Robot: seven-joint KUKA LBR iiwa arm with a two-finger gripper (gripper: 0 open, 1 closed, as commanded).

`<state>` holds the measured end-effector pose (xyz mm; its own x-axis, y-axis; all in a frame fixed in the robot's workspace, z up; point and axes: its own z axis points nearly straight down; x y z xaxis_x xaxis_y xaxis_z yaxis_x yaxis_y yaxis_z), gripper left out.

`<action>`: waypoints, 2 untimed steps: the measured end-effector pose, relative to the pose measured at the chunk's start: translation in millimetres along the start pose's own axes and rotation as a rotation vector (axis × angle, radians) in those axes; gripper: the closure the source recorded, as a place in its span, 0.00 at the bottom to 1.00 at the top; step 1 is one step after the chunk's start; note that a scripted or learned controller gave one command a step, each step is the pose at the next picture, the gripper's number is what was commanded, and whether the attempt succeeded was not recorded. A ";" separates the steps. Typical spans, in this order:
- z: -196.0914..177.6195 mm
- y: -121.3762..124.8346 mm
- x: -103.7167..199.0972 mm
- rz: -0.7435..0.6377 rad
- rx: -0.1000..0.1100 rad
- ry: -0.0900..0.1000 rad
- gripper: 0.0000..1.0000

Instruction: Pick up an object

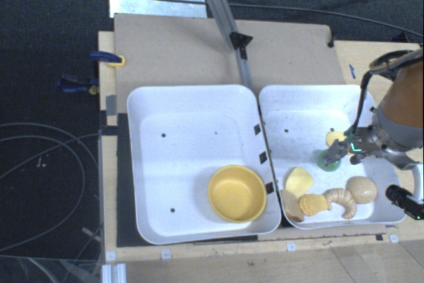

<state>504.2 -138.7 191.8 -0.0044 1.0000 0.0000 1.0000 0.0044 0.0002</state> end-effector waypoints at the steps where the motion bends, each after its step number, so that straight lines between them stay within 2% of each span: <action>1: -0.5 0.4 0.0 0.000 -0.001 0.000 0.00; 2: 41.8 3.9 0.6 0.003 0.002 0.001 0.00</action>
<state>508.1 -138.1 150.0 -0.0012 1.0000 0.0009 1.0000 0.0012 -0.0022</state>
